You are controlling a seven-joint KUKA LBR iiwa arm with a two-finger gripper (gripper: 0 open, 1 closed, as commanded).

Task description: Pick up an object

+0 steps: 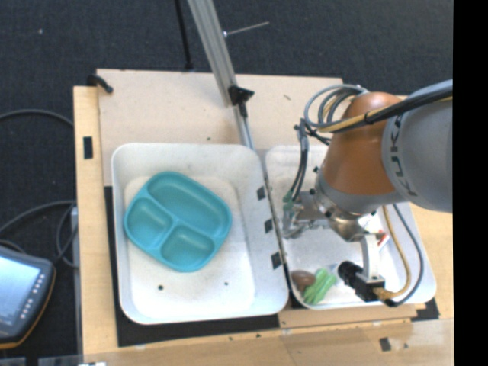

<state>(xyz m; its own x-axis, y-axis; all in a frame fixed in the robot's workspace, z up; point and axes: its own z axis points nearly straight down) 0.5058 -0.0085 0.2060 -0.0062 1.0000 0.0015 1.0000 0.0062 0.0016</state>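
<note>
Approach phase is my reading of the step in hand: no object is visibly lifted.

Left to right, I count as follows. Left bin [137,296]: one turquoise divided plate [178,219] with three compartments, lying flat and left of centre. Two small dark specks sit on the bin floor in front of it; I cannot identify them. One slanted metal rail [217,48] runs down from the top of the view to the bench behind the junction of the bins.

Right bin [427,280]: one green object [323,285], elongated, lying near the front wall, and one brown rounded object [303,279] touching or just beside its left end. One black fitting [357,277] with cabling lies just to the right of these; I judge it part of the arm's hardware rather than a bin item.

One arm, its orange band [358,155] above the right bin. The gripper [299,221] hangs near the bin's left wall, behind the green and brown objects and apart from them. I cannot tell how the jaws stand.

Next move, in my judgement: shift the gripper forward over the green object, align across its narrow width, then descend. The nearby wall limits clearance.
</note>
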